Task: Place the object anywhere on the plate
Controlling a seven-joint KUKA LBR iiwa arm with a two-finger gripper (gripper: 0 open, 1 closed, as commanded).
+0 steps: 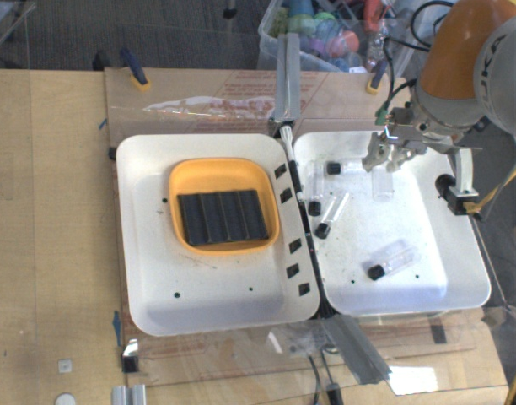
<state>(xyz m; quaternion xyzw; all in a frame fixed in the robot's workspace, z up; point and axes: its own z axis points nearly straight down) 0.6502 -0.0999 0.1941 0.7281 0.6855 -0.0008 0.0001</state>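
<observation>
An orange plate sits in the left bin, with a black ridged block lying on it. In the right bin lie several clear vials with black caps: one near the front, two crossed by the divider, one at the back left. My gripper hangs open over the back of the right bin, with nothing between its fingers. Just below it lies another clear vial.
A row of black clips runs along the divider between the bins. A black fitting sits at the right bin's far right wall. A box of colourful toys stands behind the bench. Brown paper lies behind the left bin.
</observation>
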